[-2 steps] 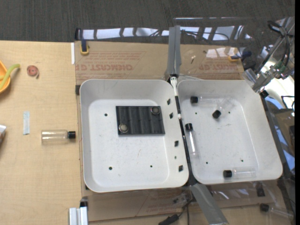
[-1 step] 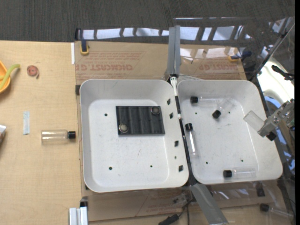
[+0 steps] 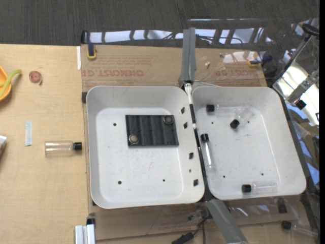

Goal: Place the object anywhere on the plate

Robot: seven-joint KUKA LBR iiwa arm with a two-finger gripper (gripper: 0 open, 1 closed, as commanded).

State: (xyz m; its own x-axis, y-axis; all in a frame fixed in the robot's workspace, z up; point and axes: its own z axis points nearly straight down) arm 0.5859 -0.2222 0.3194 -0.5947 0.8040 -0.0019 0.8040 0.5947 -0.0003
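- Nearest the camera, at the front edge of the right bin point(image 3: 284, 189), a clear vial with a black cap point(image 3: 259, 188) lies on its side against the wall.
- Going back a bit, a second capped vial point(image 3: 206, 150) lies along that bin's left wall, and a small black piece point(image 3: 234, 123) sits alone nearer the middle.
- Toward the far side of the right bin there's a third vial point(image 3: 226, 109), also lying flat.
- Over in the left bin point(image 3: 101, 187), the plate point(image 3: 152, 131) is a dark ridged rectangle sitting a little back from the centre. It has two small round bits on it, one at its near-left corner point(image 3: 133, 139) and one at its far-right corner point(image 3: 168, 119).
- Out on the desk point(image 3: 40, 197), left of both bins, one more vial point(image 3: 62, 147) lies by itself.
- The task's object looks to be one of the right-bin vials, well apart from the plate with the bin walls between them.
- As for the end effector, there's no way to tell if it's wide, narrow or holding anything.
- Best guess on the step: the pick hasn't happened yet.
- The next move calls for coming down over a vial across its narrow axis, closing on it, lifting clear of the walls, then crossing to the plate.
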